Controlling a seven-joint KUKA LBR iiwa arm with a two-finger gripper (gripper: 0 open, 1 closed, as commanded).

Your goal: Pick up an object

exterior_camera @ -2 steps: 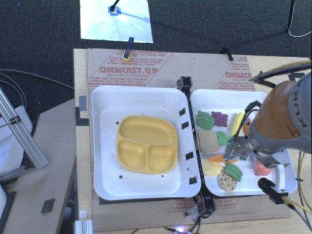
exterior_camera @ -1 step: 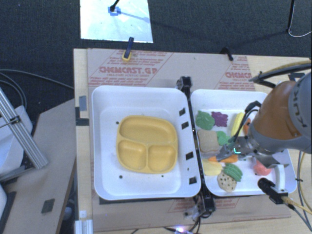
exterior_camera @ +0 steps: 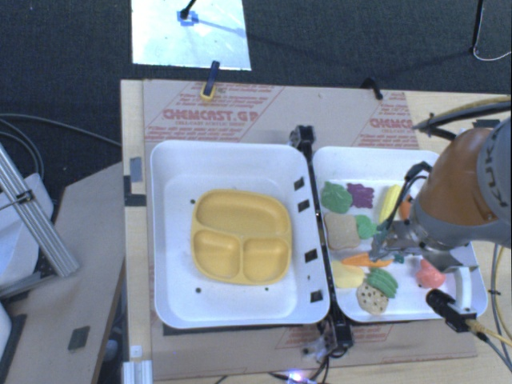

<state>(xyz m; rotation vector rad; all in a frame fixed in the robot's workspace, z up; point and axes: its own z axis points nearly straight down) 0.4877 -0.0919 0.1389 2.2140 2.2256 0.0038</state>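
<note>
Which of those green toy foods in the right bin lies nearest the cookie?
The green piece just above the cookie, near the bin's front. The other two greens, one by the purple piece and one mid-bin, lie farther back.

Two white bins: the left bin (exterior_camera: 172,214) holds one yellow tray (exterior_camera: 240,236) with three sections. The right bin (exterior_camera: 352,157) holds about ten toy foods, among them one purple piece (exterior_camera: 361,194), one carrot (exterior_camera: 358,258), one cookie (exterior_camera: 371,298), and three green pieces (exterior_camera: 337,198)

Right bin (exterior_camera: 336,160) crowded; yellow tray (exterior_camera: 240,236) fills left.
</note>
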